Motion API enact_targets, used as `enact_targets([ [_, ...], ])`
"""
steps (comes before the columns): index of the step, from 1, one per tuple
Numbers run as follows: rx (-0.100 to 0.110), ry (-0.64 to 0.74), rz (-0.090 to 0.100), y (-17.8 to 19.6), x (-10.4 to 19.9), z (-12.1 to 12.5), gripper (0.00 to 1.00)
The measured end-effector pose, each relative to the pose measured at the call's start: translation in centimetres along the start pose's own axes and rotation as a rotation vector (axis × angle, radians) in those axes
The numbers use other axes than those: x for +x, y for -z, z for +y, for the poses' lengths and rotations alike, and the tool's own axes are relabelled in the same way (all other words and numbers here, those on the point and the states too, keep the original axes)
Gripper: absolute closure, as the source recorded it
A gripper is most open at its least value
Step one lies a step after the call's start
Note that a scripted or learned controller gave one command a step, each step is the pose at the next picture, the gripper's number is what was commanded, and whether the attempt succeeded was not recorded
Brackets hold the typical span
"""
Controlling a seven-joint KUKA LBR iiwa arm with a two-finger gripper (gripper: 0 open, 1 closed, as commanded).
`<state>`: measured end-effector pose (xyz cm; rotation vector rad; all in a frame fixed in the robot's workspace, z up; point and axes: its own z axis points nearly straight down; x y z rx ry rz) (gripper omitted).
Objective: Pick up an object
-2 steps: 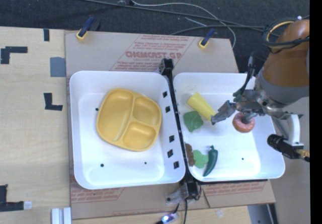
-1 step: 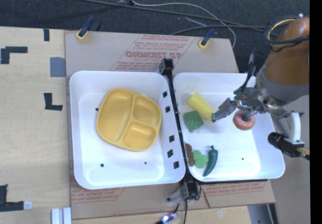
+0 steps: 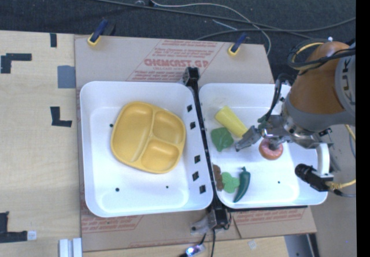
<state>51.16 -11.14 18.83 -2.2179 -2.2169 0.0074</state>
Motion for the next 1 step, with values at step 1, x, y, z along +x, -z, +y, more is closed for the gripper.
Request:
enact_targets([
  [1,0.000,0.000,0.000,-4.86,-0.80,-0.32,0.00],
])
